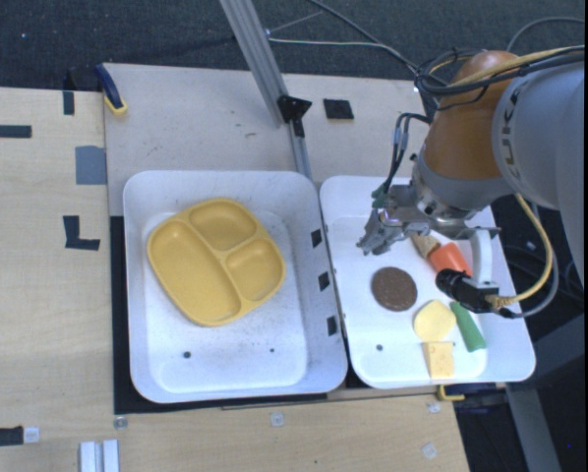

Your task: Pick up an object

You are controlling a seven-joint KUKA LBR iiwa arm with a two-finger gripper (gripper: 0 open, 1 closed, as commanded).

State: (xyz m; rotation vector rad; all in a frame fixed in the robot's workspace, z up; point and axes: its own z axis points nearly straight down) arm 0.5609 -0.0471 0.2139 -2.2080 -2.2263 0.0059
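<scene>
1. We see the gripper [378, 236] low over the right bin [348, 293], with its fingers spread and nothing between them
2. Just beside it lies a brown round disc [394, 288]; an orange piece [449, 257], a yellow piece [436, 328] and a green stick [468, 326] are near
3. A yellow divided plate [215, 260] lies in the left bin [156, 362]

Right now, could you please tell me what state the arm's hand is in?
Hand: low over the right bin, above the brown disc; whether it is open or closed cannot be told, and nothing is seen held.
</scene>
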